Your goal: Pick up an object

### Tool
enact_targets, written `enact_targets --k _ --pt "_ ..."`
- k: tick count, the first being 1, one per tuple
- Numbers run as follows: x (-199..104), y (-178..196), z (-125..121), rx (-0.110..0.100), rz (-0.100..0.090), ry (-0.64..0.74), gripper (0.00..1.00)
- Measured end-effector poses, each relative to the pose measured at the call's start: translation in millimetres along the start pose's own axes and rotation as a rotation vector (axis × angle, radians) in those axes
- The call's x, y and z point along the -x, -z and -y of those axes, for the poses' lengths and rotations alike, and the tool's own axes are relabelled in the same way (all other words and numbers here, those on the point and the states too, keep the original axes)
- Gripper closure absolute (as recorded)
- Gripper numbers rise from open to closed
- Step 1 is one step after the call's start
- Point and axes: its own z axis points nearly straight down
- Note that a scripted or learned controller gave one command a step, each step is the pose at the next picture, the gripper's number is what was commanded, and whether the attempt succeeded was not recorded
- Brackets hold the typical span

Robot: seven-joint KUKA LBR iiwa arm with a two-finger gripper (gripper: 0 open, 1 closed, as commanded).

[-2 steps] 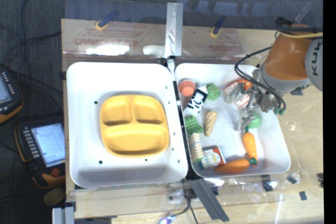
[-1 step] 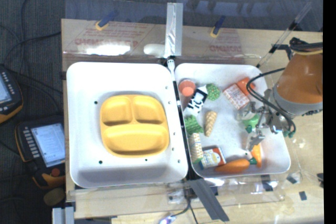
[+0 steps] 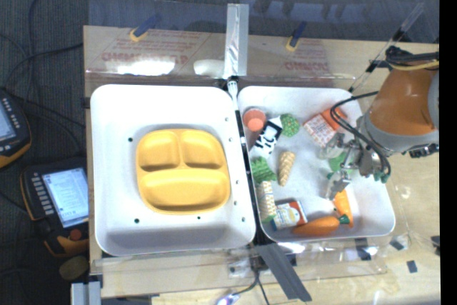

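In the right bin, the gripper, grip state unreadable, hovers with the carrot at seven o'clock, lying three-to-nine.

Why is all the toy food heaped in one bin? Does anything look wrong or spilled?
Nothing looks spilled or broken. The toy food, such as the carrot and corn cob, lies jumbled in the right bin. The yellow tray sits flat in the left bin. The gripper hangs over the jumble.
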Motion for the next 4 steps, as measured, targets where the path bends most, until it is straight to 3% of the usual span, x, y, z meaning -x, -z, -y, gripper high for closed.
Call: enact_targets --k 1,2,3,4 --pt "-34 1 15 0.005 0.004 -0.066 0.0" --pt "-30 13 12 0.006 0.014 -0.065 1.0" --pt "-68 3 -59 0.001 0.008 0.009 1.0" --pt "2 2 -89 0.001 0.005 0.01 1.0"
